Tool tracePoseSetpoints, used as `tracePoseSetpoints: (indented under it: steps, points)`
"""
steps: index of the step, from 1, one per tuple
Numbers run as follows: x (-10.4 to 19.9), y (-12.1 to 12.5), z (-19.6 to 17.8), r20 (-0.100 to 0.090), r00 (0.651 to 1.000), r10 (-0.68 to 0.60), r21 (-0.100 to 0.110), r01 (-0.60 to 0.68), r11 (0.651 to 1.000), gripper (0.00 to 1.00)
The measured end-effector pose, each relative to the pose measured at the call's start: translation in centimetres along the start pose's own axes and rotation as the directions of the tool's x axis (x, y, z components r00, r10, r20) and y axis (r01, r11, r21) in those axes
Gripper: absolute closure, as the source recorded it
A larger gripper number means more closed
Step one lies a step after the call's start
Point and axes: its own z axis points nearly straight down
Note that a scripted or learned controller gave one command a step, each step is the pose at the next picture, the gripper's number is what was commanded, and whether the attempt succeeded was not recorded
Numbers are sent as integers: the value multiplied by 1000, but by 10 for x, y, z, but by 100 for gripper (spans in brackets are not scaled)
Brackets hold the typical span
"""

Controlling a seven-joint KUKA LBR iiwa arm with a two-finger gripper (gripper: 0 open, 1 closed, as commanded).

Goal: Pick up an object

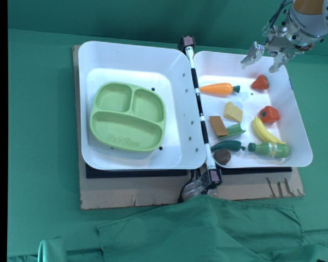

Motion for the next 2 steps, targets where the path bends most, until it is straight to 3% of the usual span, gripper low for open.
tracePoseSetpoints:
  steps: [1,2]
  points:
    - [-1,1,-14,3,1000,2,-7,-2,1000,100]
    - [-1,1,-13,4,1000,3,-5,-3,1000,0]
